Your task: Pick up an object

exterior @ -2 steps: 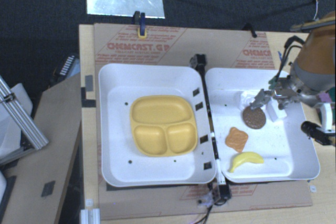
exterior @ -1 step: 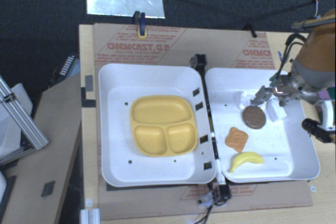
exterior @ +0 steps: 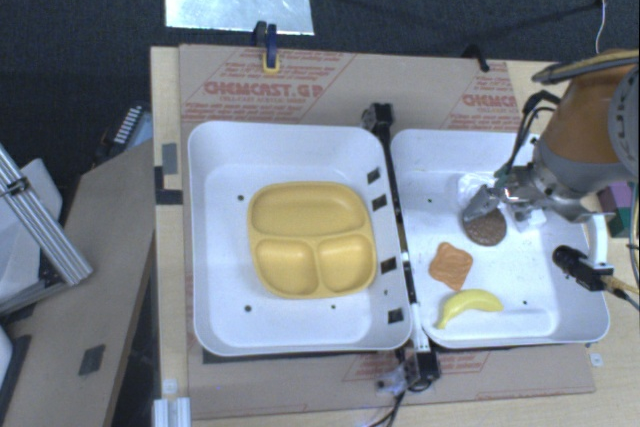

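We see a brown round object (exterior: 487, 230) lying in the right bin (exterior: 570, 320), toward its middle, with the tool (exterior: 483, 205) directly over its upper edge, seemingly touching it. Whether the tool is open or closed we cannot tell, since that part is small and blurred. Just below lie an orange piece (exterior: 451, 265) and, nearer the front wall, a yellow banana (exterior: 470, 305), both apart from the brown one. In the left bin (exterior: 215, 315) rests a yellow divided tray (exterior: 305, 238). Both bins stand on the cardboard-covered counter (exterior: 330, 80).
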`<act>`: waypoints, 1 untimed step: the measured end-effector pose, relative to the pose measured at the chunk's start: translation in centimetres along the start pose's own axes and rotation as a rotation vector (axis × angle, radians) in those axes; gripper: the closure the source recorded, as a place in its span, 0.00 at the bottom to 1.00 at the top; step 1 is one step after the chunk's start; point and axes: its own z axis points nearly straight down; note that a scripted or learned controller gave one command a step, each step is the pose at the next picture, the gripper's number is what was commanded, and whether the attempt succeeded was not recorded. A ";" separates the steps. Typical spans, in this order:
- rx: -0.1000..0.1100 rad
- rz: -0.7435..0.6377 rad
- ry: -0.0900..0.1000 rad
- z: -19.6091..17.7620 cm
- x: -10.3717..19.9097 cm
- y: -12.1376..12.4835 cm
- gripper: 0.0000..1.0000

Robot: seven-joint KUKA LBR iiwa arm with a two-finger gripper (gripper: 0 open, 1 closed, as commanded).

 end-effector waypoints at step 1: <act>-0.010 0.000 -0.006 4.5 -0.1 0.2 0.00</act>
